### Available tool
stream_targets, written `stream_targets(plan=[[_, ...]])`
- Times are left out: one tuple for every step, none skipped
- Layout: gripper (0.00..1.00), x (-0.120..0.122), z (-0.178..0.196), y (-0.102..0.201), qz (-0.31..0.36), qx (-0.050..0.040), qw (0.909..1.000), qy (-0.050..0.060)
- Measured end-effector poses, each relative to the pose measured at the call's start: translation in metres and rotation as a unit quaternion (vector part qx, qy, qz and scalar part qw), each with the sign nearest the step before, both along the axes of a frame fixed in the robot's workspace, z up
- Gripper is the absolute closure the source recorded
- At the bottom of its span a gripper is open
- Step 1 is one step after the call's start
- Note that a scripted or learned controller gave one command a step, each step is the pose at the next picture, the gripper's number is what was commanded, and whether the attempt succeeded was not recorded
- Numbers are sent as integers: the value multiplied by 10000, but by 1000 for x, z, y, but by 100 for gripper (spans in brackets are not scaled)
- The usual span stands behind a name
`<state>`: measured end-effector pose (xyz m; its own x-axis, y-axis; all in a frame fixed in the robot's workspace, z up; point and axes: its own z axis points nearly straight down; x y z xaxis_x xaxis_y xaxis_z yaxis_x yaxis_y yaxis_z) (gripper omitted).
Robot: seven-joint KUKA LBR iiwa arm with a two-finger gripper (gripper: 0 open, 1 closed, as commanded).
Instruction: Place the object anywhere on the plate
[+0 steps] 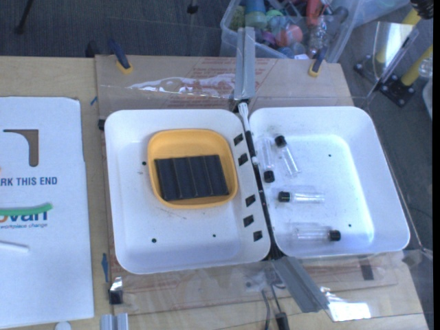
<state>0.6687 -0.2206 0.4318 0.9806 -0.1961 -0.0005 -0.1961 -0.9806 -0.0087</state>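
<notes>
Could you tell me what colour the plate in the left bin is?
The plate is yellow, clearest in the camera view.

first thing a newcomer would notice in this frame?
Probably the yellow plate in the left bin, with a dark ribbed slab lying flat on it. Next, the four clear vials with black caps scattered in the right bin, most of them near the divider. Behind the bins, a clear tub of colourful odds and ends also draws the eye.
</notes>
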Motion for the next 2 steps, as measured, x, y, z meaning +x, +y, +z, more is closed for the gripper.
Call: stream_targets(plan=[[100,0,0,0,2,1,10000,2],[100,0,0,0,3,2,10000,4]])
